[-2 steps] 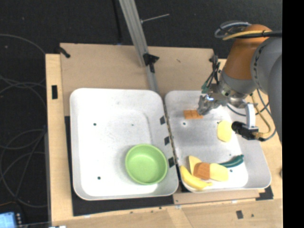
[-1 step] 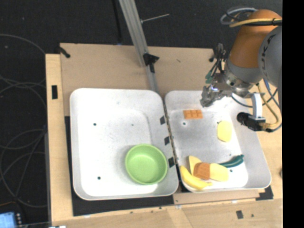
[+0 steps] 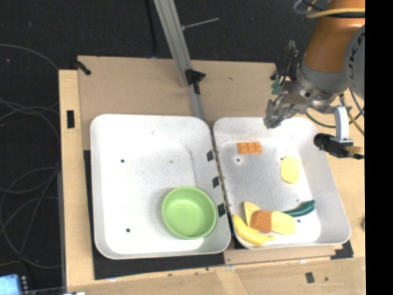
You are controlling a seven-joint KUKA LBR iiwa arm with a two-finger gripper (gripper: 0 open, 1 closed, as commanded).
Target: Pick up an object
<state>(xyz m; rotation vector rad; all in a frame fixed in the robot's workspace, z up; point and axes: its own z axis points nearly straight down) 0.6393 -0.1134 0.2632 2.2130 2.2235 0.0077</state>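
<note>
The right bin [image 3: 325, 183] holds a small orange waffle-like block [image 3: 249, 147] near its back left, a pale yellow piece [image 3: 290, 169] toward the right, a dark green curved item [image 3: 302, 209] at the front right, and a front pile of a banana [image 3: 249, 233], a brown block [image 3: 261, 221] and a yellow slice [image 3: 282, 223]. My gripper [image 3: 274, 117] hangs over the bin's back edge, above and right of the orange block, with nothing seen held.
A green bowl [image 3: 188, 211] sits at the front right of the left bin [image 3: 123, 165]. A slanted metal pole [image 3: 178, 42] rises from behind the bins' seam. A black cable fitting [image 3: 334, 145] hangs by the right bin's right rim.
</note>
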